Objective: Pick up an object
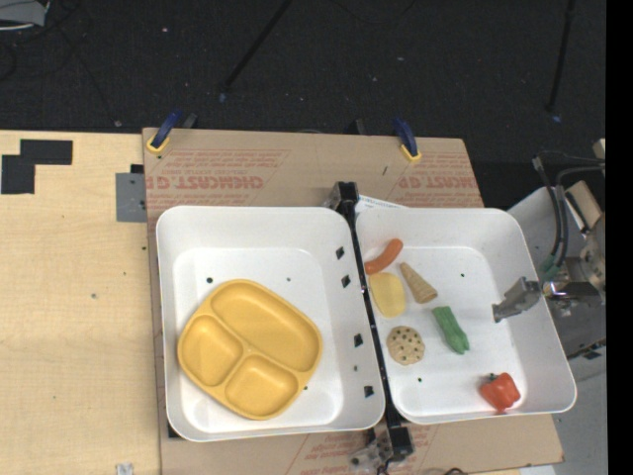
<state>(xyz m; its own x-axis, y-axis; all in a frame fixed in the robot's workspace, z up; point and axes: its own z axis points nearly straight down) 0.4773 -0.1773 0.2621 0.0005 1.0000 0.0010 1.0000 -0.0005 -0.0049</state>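
The right bin (534, 265) holds several toy foods. An orange sausage-like piece (384, 255) lies near its far left corner, with a pale yellow piece (388, 294) and a tan cone (419, 283) just below it. A speckled cookie (405, 345) and a green pickle-like piece (451, 329) lie in the middle. A red pepper (500, 391) sits at the near right corner. My gripper (511, 303) hangs over the right side of this bin, to the right of the green piece and above the pepper, with nothing seen in it.
The left bin (198, 236) holds a yellow divided plate (249, 346). A black divider (361, 315) joins the two bins. Cardboard (297, 166) lies under them, clamped at the back. The arm's wrist and cables (579, 255) crowd the right edge.
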